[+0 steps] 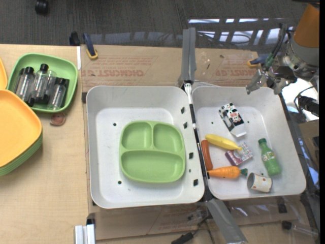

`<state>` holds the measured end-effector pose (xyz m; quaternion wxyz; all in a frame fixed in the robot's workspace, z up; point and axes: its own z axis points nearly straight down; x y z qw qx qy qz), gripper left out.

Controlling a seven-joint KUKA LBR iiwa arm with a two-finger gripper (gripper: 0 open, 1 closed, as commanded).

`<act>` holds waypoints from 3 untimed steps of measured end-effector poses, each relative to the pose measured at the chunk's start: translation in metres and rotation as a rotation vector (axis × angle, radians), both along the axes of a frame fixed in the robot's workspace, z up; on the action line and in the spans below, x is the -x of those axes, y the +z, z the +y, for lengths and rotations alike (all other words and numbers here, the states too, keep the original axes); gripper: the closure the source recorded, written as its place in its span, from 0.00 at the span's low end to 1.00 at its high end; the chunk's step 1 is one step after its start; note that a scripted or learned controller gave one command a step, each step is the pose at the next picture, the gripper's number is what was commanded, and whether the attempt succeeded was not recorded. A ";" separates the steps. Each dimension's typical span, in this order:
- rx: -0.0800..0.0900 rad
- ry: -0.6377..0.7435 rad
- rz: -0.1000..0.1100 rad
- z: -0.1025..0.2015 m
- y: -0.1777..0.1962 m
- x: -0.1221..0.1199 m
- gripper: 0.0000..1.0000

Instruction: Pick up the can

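Gripper (264, 80) hangs over right bin's (292, 131) back edge; finger state can't be told. Can (259, 182), prob. the tipped white cylinder, lies well apart toward front; could roll, slip out.

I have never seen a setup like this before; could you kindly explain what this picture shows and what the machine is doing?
One camera looks down at a slant on a bench with two white bins. The left bin holds a green divided plate. The right bin holds toy items: a banana, a carrot, a green bottle and a small can lying on its side. The robot arm reaches in from the right; its gripper hangs over the bin's far corner, holding nothing.
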<state>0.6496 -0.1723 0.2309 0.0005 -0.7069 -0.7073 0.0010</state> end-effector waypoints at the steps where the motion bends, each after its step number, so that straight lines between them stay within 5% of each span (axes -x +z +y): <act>1: -0.001 -0.050 0.001 0.042 -0.106 0.068 0.00; 2: 0.000 -0.260 0.000 0.079 -0.137 0.037 0.00; 3: -0.001 -0.133 0.001 0.074 -0.140 0.082 0.00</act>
